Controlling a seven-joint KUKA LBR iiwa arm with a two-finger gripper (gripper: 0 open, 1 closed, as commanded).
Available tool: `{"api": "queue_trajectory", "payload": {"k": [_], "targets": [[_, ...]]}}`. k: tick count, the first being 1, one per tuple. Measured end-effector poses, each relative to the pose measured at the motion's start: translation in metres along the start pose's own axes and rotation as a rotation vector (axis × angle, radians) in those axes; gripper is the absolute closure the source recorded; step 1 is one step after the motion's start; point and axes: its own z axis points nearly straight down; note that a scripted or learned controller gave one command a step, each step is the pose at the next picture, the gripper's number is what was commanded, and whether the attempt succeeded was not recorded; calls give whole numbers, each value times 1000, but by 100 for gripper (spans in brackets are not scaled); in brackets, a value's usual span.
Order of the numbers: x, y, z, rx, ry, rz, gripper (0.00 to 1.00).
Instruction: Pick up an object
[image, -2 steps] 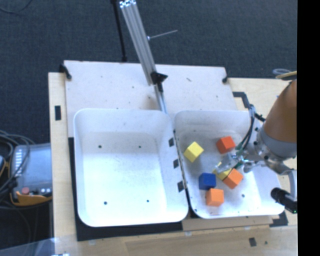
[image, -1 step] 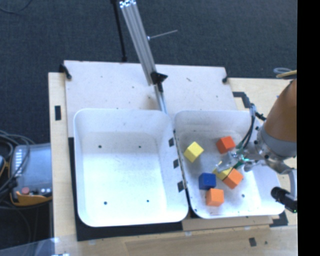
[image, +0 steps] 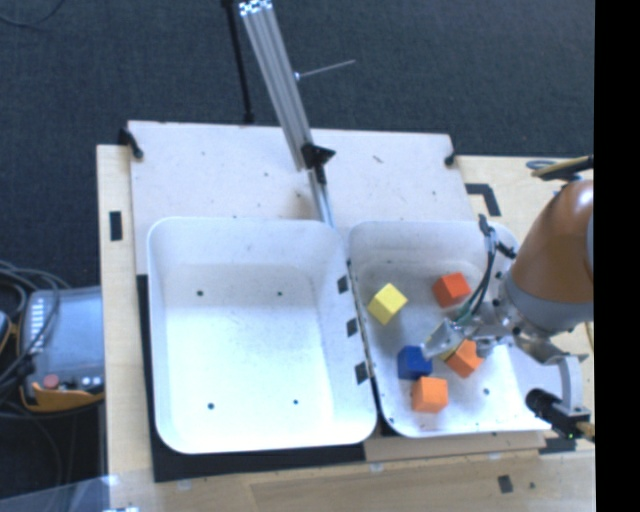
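The right bin (image: 400, 245) holds several small blocks. A yellow block (image: 388, 302) lies left of its centre and an orange block (image: 451, 289) sits further back. Toward the front are a blue block (image: 413, 362) and an orange block (image: 430, 394). My gripper (image: 456, 343) reaches down into this bin from the right, directly over a third orange block (image: 464, 358) and touching or nearly touching it. The blue block lies just to the gripper's left.
The left bin (image: 160, 300) stands beside the right one, and the two share a raised rim (image: 355, 320). A slanted metal pole (image: 285, 90) rises behind the bins. The arm's orange band (image: 560, 240) hangs over the right bin's right edge.
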Motion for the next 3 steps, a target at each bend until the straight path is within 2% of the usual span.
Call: {"api": "queue_trajectory", "payload": {"k": [1,2,3], "targets": [[0,-5,40,-13,-3,1,0],[-2,0,43,-27,-7,0,0],[-4,2,33,-34,-10,11,100]]}}
